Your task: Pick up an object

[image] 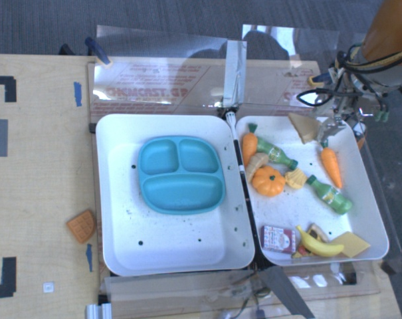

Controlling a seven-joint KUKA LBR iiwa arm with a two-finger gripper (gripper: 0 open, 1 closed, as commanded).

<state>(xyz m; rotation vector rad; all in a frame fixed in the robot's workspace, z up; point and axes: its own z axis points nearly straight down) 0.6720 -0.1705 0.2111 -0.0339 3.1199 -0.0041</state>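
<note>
Camera view: arm (387, 25) over right bin (377, 211).

No legible text on anything.

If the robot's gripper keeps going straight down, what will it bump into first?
Probably the carrot by the right bin's far corner. The gripper points down just above the carrot's leafy end, though depth is hard to judge, so it might land on bare bin floor beside it.

We see a turquoise plate (181, 175), orange pumpkin (268, 181), two orange carrots (331, 166), yellow banana (318, 246), green bottles (331, 195), white bins (114, 198).
</note>
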